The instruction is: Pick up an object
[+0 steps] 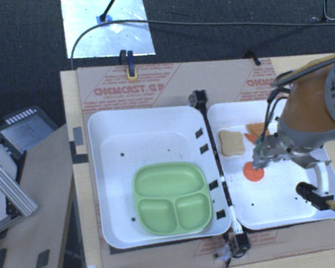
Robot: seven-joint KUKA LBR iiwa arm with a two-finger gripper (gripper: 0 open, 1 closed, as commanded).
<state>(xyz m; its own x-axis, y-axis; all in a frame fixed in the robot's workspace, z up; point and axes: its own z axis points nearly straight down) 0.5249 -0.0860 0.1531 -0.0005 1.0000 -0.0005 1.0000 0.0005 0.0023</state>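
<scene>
In the right bin lie a tan slice of bread, a red round disc and an orange piece near the back wall. My gripper hangs low over the right bin, just above the red disc's upper edge and to the right of the bread. The arm's bulk covers part of the orange piece and the bin's right side.
The left bin holds a green divided plate with three compartments toward its front. A black clip strip runs along the divider between the bins. Cardboard lies under both bins.
</scene>
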